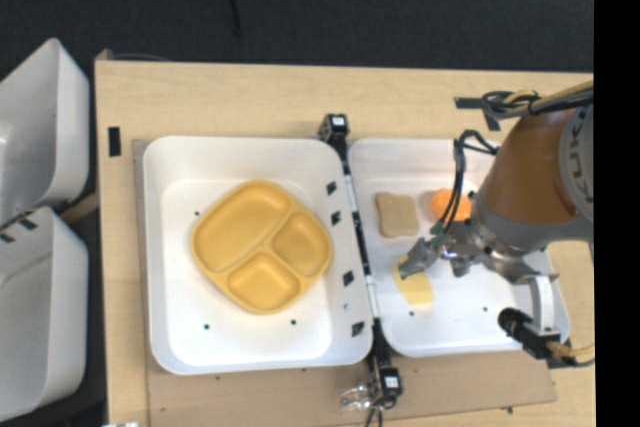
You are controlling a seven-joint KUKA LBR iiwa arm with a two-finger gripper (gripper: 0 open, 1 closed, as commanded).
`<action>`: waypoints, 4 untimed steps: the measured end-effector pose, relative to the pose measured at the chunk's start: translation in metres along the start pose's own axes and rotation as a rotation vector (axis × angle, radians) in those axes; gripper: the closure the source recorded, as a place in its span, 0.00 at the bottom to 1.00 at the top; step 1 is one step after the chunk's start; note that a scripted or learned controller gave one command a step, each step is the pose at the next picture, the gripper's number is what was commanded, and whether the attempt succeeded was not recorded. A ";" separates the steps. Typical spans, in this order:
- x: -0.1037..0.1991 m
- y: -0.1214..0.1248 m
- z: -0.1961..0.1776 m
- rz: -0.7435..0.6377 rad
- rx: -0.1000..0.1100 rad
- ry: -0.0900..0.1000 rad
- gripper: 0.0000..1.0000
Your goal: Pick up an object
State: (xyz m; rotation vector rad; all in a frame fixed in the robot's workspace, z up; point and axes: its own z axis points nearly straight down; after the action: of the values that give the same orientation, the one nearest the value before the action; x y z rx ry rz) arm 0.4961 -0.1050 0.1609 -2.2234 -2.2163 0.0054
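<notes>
A yellow tray [262, 245] sits in the left bin [160, 315]. In the right bin [470, 340], the gripper [415, 263] hangs over a yellow block [416, 290], toast [397, 214] at 12 o'clock, an orange ball [442, 203] at 1. Whether the pincer is released or clenched, I cannot tell. It could nudge the block aside and close on nothing.

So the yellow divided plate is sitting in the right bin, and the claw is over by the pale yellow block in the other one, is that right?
Not quite. The camera view shows the yellow divided plate in the left bin, not the right. The claw is by the pale yellow block in the right bin.
</notes>
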 end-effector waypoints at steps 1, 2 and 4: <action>0.003 -0.006 0.045 -0.001 0.000 0.000 0.00; 0.004 -0.004 0.033 0.008 -0.007 0.002 1.00; 0.005 0.004 -0.075 -0.007 -0.013 -0.001 1.00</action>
State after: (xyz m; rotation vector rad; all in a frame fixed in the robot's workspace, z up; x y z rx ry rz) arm 0.4999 -0.1001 0.2357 -2.2231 -2.2304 -0.0080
